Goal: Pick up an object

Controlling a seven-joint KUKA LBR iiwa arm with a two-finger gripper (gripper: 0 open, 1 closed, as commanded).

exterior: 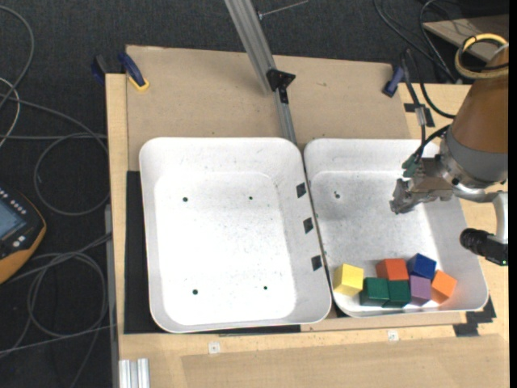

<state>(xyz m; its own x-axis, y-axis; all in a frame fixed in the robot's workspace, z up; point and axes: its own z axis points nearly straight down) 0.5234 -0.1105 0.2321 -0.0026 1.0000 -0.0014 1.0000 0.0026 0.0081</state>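
Several small blocks lie huddled along the front edge of the right bin: a yellow block, a green block, a red-orange block, a blue block, a purple block and an orange block. My gripper hangs over the right side of that bin, behind the blocks and apart from them. Nothing shows between its fingers.
The left bin stands beside the right one, with black clips along the shared rim. A slanted metal rail rises behind the bins. Blue clamps grip the board's rear corners. Cables lie on the floor at left.
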